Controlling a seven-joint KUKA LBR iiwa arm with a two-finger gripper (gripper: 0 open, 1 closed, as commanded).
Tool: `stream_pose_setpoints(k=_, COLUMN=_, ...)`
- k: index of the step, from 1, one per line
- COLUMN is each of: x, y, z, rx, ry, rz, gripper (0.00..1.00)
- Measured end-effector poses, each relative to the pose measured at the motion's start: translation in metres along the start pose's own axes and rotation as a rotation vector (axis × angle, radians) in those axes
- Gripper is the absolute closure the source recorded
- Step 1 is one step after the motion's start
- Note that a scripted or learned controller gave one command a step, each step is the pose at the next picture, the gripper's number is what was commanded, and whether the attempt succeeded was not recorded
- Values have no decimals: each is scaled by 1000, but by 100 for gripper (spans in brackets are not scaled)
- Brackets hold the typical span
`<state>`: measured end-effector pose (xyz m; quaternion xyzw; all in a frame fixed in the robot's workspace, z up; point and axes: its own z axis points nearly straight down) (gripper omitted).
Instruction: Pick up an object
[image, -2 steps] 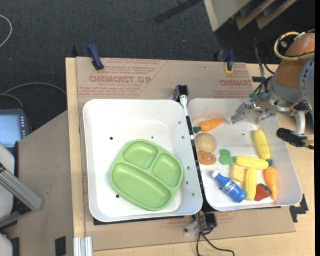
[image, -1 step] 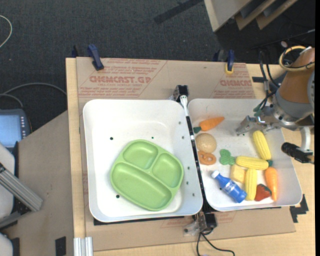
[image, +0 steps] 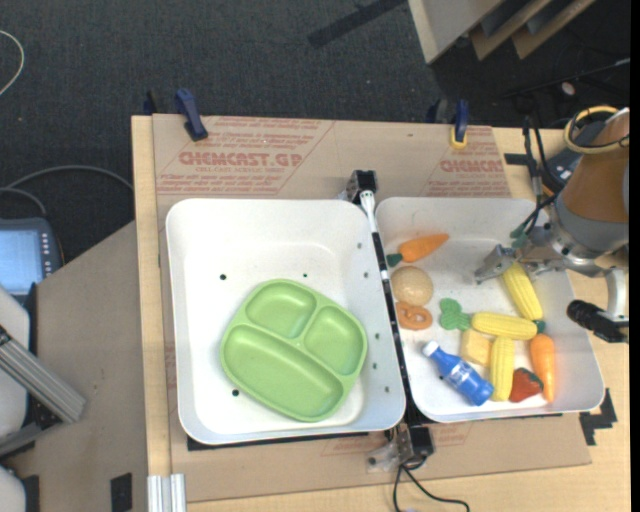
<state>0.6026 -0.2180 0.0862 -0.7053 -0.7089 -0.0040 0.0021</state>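
the hand hangs low over the upper part of the right bin, reaching in from the right on the grey arm with its orange band. its two thin fingers point left and down toward the bin floor, and they look slightly apart with nothing between them. the tips sit just left of the top end of a corn cob, which lies tilted, close to the hand but not gripped.

more toy food fills the right bin. a carrot lies near the top left, a round beige piece below it, and an orange slice under that. a small green piece lies beside a second corn cob that lies crosswise. a third corn cob stands lengthwise below it, next to a pale yellow block. a blue bottle with a white cap lies at a slant near the front, a red piece to its right, and another carrot along the right side.

the left bin holds a green divided tray. both bins rest on the counter.
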Motion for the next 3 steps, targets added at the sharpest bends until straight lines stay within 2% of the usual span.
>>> stream_pose_setpoints(k=1, x=-3, y=0, z=-10, rx=0, ry=-8, rz=2, gripper=100)
stream_pose_setpoints(k=2, x=65, y=9, z=3, rx=5, ry=-5, rz=-1, gripper=100)
stream_pose_setpoints(k=3, x=175, y=-43, z=-104, rx=-3, ry=-3, rz=-6, gripper=100)
